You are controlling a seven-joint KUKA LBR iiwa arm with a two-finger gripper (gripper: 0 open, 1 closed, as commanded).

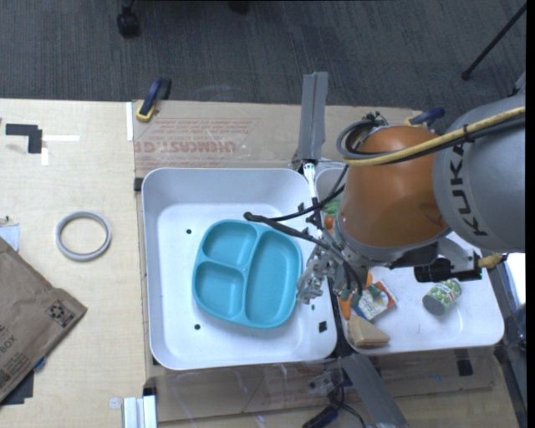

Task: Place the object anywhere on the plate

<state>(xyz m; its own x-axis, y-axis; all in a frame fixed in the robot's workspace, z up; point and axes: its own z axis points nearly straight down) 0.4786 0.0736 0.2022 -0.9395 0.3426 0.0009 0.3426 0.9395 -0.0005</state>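
Fingers (pixel 313 282) at plate's (pixel 242 276) right rim.

We looked down on a pale wooden bench (pixel 75 180) set against dark grey carpet (pixel 251 50). A ring of tape (pixel 84 235) lay on its left side, with black tape marks (pixel 25 135) near the far corner and a brown cardboard box (pixel 29 322) at the lower left edge. A blue clamp (pixel 153 96) gripped the far edge beside a sheet of printed cardboard (pixel 205 138). A chair castor (pixel 128 23) and a thin black stand leg (pixel 497 42) stood on the carpet beyond. Light was even.
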